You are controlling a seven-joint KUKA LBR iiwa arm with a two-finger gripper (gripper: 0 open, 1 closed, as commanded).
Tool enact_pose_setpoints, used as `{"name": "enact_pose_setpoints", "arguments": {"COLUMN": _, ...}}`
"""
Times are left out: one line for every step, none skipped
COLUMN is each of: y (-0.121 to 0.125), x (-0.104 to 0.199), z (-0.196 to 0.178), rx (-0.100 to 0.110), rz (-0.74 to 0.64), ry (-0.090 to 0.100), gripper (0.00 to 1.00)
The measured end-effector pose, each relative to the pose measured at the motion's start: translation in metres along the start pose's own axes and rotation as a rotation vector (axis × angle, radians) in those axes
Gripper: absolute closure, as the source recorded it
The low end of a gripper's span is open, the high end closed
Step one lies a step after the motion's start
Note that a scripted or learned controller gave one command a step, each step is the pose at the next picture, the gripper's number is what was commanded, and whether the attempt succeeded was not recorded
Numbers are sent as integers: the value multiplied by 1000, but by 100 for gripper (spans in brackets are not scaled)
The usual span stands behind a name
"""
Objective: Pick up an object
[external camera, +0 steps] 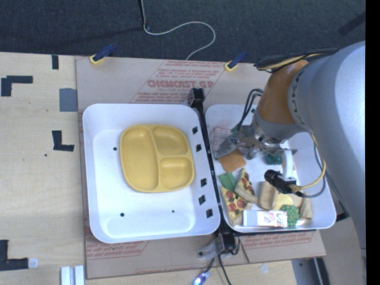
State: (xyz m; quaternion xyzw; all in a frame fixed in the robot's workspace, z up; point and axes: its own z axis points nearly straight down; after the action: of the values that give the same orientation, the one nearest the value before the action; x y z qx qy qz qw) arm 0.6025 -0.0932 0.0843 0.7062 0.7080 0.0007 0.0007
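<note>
While arm (297, 100) overhangs right bin (323, 218), plate (157, 158) unobstructed

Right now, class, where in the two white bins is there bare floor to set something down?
Left white bin: bare floor rings the yellow divided plate, widest along the near edge. Right white bin: crowded with toy food, with the gripper low over the far end.

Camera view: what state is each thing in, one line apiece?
Yellow divided plate: upright, lying flat in the left bin, nothing on it.
Pizza slice toy: lying flat in the right bin.
White box: on its side by the near wall.
Gripper: low over the right bin's clutter.
</note>
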Motion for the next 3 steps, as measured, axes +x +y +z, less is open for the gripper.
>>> {"name": "enact_pose_setpoints", "arguments": {"y": 1, "x": 0, "z": -13, "rx": -4, "rz": 1, "ry": 0, "gripper": 100}}
{"name": "enact_pose_setpoints", "arguments": {"y": -63, "x": 71, "z": -104, "rx": 4, "rz": -3, "ry": 3, "gripper": 100}}
{"name": "enact_pose_setpoints", "arguments": {"y": 2, "x": 2, "z": -100, "rx": -1, "rz": 3, "ry": -2, "gripper": 100}}
